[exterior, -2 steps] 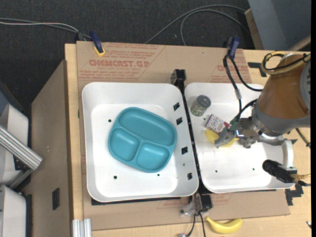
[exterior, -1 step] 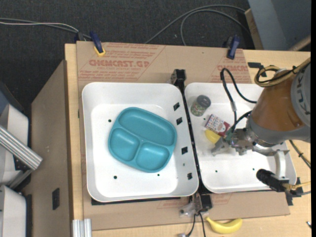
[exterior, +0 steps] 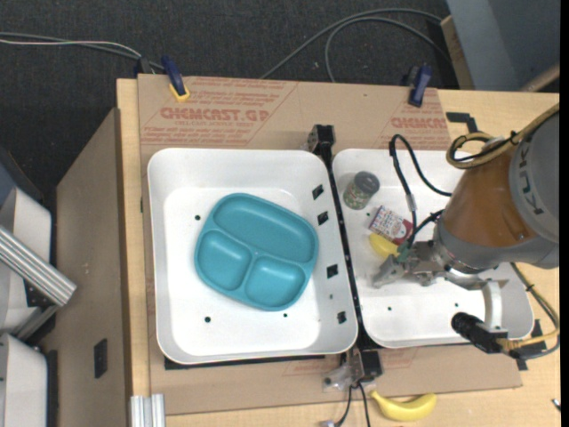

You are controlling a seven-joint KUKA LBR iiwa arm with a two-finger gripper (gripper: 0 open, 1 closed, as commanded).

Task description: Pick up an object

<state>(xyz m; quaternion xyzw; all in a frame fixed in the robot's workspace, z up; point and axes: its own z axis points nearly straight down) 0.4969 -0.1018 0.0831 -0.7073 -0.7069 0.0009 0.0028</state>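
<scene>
Starting at the left, a blue plate (exterior: 256, 251) is seen in the left bin (exterior: 164, 238). In the right bin (exterior: 418, 327), a small yellow thing (exterior: 382, 244) is being reached for. It is touched by the gripper (exterior: 396, 263), whose fingers look apart. Next, they must be closed on it.

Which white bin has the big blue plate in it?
The left bin holds the blue divided plate. The right bin has small things and the gripper instead.
</scene>
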